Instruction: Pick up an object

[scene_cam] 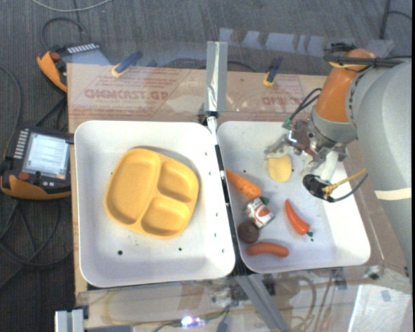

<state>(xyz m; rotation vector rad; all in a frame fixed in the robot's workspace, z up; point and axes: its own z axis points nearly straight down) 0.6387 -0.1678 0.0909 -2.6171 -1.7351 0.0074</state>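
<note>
My gripper (288, 148) hangs low over the back of the right bin (346, 244), below the arm's orange band (340, 92). A pale yellow food piece (280, 169) lies directly under and touching the gripper's tip; whether it is gripped is unclear. In the same bin lie an orange carrot (243, 184), a small red, white and green bottle (261, 212), a red chili pepper (297, 217), a dark brown round piece (247, 232) and a red sausage (266, 250).
The left bin (90, 254) bears a yellow divided tray (152, 192). A black cable loop (317, 185) dangles from the wrist over the right bin. A teach pendant (43, 161) and cables lie left of the bench. The grey arm body fills the right side.
</note>
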